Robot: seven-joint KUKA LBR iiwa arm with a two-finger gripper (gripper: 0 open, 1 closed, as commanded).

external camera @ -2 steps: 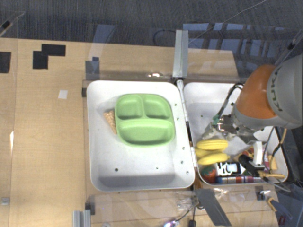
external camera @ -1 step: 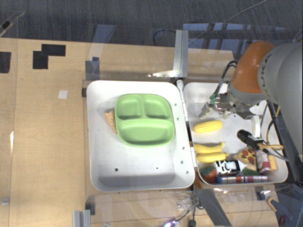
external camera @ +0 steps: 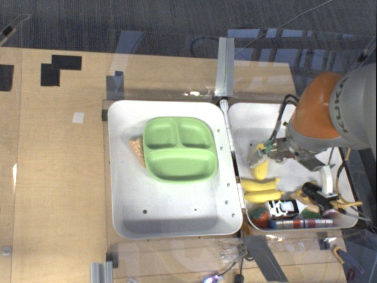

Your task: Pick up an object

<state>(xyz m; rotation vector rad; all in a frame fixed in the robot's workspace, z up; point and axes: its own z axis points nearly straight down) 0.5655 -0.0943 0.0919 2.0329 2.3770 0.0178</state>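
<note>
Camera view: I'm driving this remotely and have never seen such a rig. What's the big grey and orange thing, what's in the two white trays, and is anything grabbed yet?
You are looking down at a slant from a fixed camera above a bench. The grey and orange shape is a robot arm reaching in from the right; its gripper is over the right bin. That bin holds yellow bananas and a pile of small items along its near edge. The left bin holds a green divided plate, with a tan object tucked beside it. Whether anything is held cannot be told here.
</note>
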